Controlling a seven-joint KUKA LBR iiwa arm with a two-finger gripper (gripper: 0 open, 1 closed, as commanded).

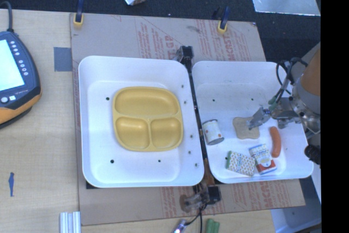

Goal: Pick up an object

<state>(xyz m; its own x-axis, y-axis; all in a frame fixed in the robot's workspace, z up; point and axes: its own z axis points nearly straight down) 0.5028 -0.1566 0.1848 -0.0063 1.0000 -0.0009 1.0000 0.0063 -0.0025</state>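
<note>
Right bin (229, 76) far half open, near half crowded by can (212, 131), sausage (276, 141), packets (241, 163)

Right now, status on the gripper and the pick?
Gripper low in right bin, over tan slab. Nothing seen held. Sausage, carton, packet, can nearby.

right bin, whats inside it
The right bin holds a small can, a tan flat piece, a sausage and two packets. The gripper covers part of the tan piece.

You can't read any text here: the red print on the cardboard sheet (163, 35) and the small packets (262, 158) just below the gripper (256, 121) is too blurred.
</note>
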